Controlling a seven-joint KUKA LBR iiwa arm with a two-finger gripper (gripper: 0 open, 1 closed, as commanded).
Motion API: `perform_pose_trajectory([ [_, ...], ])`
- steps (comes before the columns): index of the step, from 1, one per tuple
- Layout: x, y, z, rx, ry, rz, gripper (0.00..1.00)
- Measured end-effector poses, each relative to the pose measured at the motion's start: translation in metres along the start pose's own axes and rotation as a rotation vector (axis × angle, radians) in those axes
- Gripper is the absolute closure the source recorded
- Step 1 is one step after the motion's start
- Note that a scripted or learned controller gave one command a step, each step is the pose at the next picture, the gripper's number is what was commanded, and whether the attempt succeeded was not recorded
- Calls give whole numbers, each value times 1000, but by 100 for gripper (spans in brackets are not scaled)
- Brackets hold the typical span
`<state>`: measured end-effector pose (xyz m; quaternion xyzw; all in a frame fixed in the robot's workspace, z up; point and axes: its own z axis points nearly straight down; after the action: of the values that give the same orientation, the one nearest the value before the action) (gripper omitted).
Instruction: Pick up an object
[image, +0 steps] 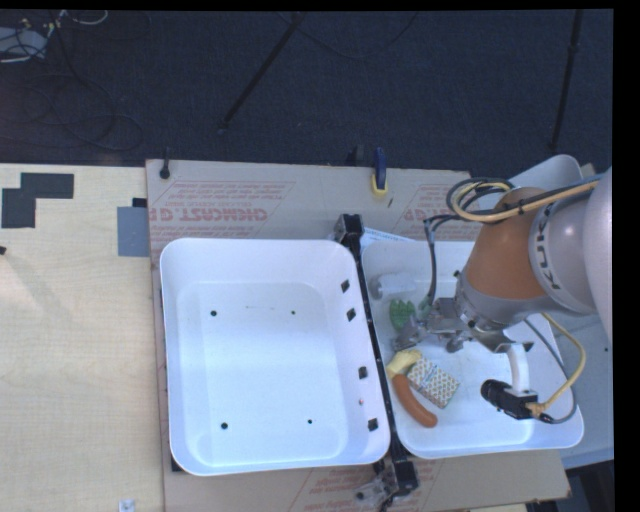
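Orange sausage-shaped toy (414, 401) lies in our right shallow white bin (560, 435) beside a speckled grey block (435, 381). Our pincer (432, 331) hovers above them; nothing is lifted yet, and we cannot tell its opening.

A: What colours sit in the bins?

B: Both are white. The left bin (262, 360) has small black dots on its floor. In the right bin (560, 432), near the frame's middle, lie an orange sausage-shaped piece (413, 402), a pale yellow piece (403, 359), a green item (402, 313) and a white block speckled with a fine dotted pattern (434, 381).

A: And the arm (540, 255)?

B: Grey, with an orange band, yellow and black cables looping over it.

A: The surroundings?

B: Brown cardboard (250, 200) printed with red lettering, a light wood bench (70, 340) with dark grey squares at upper left, and a blue and yellow clamp (379, 171) at the cardboard's upper edge.
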<state>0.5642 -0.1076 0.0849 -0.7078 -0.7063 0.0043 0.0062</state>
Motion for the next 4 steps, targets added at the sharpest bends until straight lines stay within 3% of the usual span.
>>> perform_pose_trajectory([
  [1,-2,4,-16,-9,-1,4,100],
  [2,50,-32,-107,-17,0,-7,100],
  [3,108,-35,-217,-24,0,-10,100],
  [4,191,-33,-363,-30,2,-13,100],
])
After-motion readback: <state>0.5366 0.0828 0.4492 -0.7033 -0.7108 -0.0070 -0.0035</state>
